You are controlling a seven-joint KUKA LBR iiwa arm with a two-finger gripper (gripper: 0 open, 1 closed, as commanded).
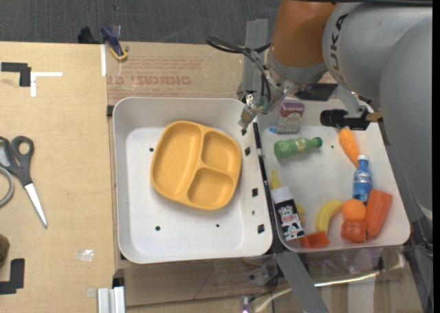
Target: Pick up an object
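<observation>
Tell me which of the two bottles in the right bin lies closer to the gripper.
The green bottle: it lies just below the gripper, near the bin's top. The blue bottle lies farther away, toward the right wall.

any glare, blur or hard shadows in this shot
Camera view: light is even and soft; the yellow plate is sharp with only a faint shadow in the left bin; mild sheen on the arm's orange band; the gripper area is small and cluttered, hard to read.
</observation>
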